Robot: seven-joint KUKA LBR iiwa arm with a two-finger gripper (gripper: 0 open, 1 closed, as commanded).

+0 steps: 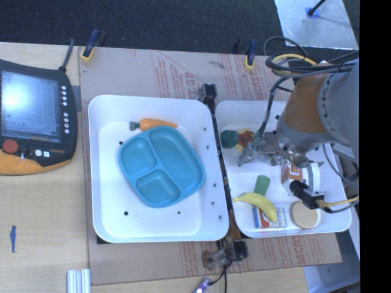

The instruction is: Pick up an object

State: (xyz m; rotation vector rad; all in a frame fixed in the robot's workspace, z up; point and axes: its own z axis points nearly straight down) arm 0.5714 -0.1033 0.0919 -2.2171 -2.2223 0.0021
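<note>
Camera view, looking down on a wooden bench (43, 224) with two white bins side by side on a brown sheet (153, 66).

In the left bin (110, 218), a blue divided plate (162, 165) lying flat around the middle, turned at a slant to the bin's edges. Just beyond it, toward the far edge, a toy carrot (156, 124), orange with a green tip, close against the plate's rim.

Over the right bin (330, 227), the grey arm (342, 102) with its orange band, reaching in from the right edge. At its end, the gripper (249, 154), low over the bin's far left quarter. Spread or pressed together: cannot tell.

Near the far left corner, just beside the gripper, a dark green ball (229, 138) and a small red piece (245, 138). Around the middle, a green cylinder (262, 184). Just past it toward the near edge, a banana (257, 204), lying partly on a flat printed card (276, 218). By the near right corner, a round tan disc (303, 216). Under the wrist, an orange-and-white packet (291, 173), partly hidden.

On the bench, off the left bin's left edge, a control tablet (33, 118) with a lit screen. Along the sheet's far edge, two clamps (90, 46), well apart.
</note>
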